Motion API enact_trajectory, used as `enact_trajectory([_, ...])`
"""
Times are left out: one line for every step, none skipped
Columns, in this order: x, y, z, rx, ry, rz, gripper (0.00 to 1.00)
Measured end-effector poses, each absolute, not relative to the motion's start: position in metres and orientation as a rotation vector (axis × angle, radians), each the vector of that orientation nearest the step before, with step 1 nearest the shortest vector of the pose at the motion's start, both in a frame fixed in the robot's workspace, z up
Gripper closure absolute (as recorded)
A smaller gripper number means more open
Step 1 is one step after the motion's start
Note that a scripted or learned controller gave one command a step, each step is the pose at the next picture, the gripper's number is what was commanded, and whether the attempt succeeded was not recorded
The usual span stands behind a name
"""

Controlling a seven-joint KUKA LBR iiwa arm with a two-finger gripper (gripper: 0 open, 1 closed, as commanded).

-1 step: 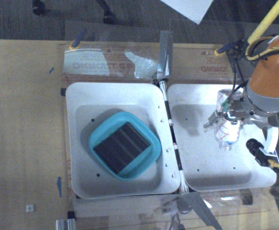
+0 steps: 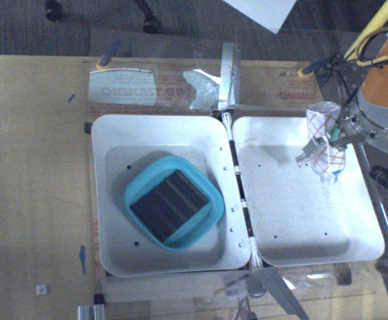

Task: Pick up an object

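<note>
Jaws of the gripper [image 2: 314, 151] look closed on a bag [image 2: 326, 139], crumpled, clear with red-and-white marks. It hangs over the right bin's [image 2: 301, 232] far side.

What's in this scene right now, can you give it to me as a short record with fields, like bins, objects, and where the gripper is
bins: two shallow white bins side by side, left bin, right bin
left bin contents: blue container with a dark ridged inside, lying tilted
right bin contents: white object with red markings, near the far right corner
gripper: over the right bin, beside the white object
grip: cannot tell from this view
arm: enters from the right
</note>
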State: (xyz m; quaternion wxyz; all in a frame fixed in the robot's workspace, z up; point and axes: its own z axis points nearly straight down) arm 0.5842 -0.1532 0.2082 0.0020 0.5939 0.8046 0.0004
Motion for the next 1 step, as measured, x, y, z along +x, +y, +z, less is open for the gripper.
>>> enact_trajectory([0.6355, -0.1845, 0.1668, 1.86, 2.527, 0.001, 0.0])
